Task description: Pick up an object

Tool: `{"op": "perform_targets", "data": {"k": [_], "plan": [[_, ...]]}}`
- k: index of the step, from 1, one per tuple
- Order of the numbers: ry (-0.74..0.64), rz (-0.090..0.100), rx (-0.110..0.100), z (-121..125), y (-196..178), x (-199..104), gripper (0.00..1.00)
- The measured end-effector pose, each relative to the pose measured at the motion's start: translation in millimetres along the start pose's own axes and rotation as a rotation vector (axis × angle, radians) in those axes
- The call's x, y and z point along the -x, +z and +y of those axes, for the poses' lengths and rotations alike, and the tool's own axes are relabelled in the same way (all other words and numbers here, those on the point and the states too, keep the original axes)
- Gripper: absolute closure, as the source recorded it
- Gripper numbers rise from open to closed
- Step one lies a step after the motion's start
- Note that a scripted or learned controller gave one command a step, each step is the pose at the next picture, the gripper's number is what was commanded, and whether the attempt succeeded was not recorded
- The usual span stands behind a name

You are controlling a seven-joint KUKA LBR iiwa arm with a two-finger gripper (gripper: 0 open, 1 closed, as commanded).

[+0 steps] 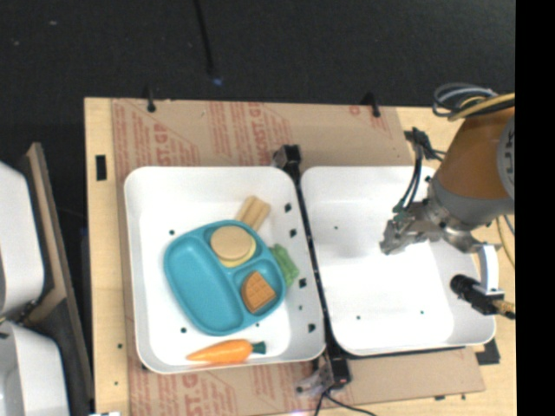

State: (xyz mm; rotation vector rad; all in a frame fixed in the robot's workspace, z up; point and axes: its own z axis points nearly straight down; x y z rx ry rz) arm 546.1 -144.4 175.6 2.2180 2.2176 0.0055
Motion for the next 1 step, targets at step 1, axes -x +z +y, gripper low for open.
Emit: {"op": "perform_targets", "data": {"k": [1], "plan": [[-0.001,0.001,0.000,-1.4,-53.1,-9.4,1.00]]}}
